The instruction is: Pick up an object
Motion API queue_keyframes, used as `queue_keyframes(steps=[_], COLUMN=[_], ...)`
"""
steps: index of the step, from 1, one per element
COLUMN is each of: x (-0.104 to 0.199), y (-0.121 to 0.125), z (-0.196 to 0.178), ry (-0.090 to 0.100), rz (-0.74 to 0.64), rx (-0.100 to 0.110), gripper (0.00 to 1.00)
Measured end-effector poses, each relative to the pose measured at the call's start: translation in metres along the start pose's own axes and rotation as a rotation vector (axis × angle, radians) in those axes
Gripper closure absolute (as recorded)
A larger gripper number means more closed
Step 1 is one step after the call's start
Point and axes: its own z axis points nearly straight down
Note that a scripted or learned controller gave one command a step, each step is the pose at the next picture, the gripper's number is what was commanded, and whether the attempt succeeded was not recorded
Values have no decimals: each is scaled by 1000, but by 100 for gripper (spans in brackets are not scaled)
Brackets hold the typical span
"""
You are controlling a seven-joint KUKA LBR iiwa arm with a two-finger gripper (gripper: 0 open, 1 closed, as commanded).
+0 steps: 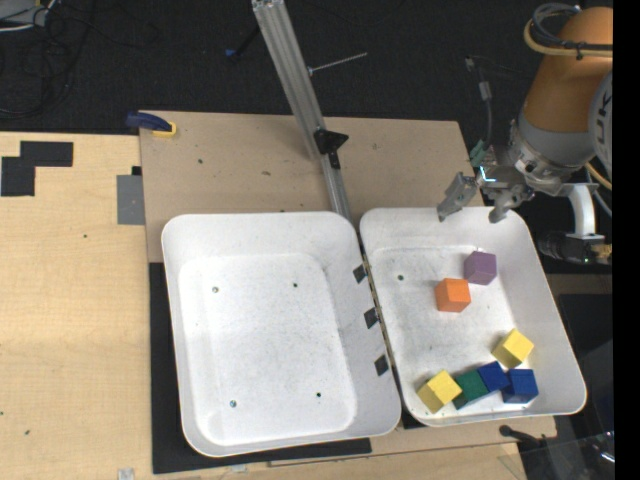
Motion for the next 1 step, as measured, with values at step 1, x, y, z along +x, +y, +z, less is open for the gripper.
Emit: queue_keyframes(steps=[1], x=[0], y=[1], z=[-3], ry=[-2], rz=[-3], rx=[-5], gripper=[0])
